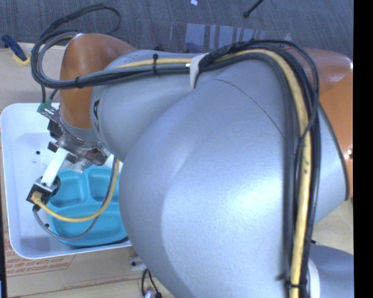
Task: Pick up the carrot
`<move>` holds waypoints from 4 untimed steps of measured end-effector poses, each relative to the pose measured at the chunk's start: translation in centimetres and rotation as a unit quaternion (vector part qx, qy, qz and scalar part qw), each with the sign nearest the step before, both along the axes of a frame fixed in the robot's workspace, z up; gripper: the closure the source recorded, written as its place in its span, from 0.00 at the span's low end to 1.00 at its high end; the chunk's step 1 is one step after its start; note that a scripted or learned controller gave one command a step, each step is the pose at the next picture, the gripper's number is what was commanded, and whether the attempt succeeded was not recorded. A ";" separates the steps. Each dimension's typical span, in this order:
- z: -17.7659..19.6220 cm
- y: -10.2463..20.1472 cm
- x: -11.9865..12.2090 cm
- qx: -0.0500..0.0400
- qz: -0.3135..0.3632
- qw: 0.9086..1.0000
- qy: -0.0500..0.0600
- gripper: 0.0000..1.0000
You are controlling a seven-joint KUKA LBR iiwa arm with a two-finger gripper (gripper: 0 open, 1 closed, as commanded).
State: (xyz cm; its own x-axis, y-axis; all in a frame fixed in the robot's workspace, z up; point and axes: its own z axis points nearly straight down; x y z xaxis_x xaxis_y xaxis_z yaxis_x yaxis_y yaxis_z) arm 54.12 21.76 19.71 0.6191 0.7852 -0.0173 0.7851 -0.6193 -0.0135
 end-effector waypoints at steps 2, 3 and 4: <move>-1.8 -3.4 -1.8 -0.004 -0.214 0.977 -0.003 1.00; -0.6 -13.4 3.5 0.000 -0.160 0.987 -0.005 1.00; 1.3 -15.5 -2.2 0.001 -0.207 0.978 -0.003 1.00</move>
State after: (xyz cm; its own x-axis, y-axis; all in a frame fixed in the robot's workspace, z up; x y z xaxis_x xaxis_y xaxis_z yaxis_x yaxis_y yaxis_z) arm 51.96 6.27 20.99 0.8844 0.4665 -0.0118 0.4664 -0.8845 -0.0107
